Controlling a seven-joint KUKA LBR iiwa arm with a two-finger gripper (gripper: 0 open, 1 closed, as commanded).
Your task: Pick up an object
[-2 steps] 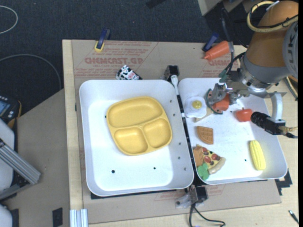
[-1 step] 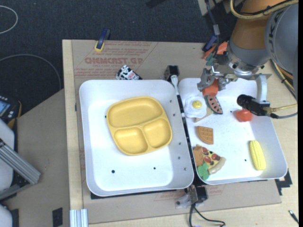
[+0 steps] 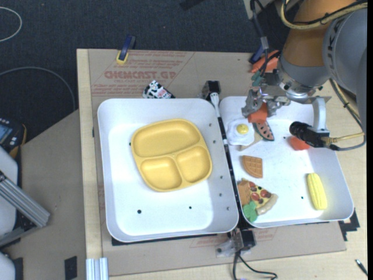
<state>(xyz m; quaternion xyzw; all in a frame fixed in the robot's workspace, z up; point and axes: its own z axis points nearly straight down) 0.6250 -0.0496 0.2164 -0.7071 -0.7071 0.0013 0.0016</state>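
Grey arm (image 3: pixel 349 45) — orange band (image 3: pixel 317 19), yellow cables.

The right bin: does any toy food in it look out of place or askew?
One thing stands out. The pizza slice lies at the near left corner of the right bin, apparently riding up on the rim. The fried egg, waffle and corn cob lie flat on the floor.

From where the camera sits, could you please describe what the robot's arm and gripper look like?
The arm is a thick rounded grey body with a broad orange band above the wrist. Yellow and black cables loop around that band. Below it, the gripper is a small grey metal assembly with a pale bracket beside it.
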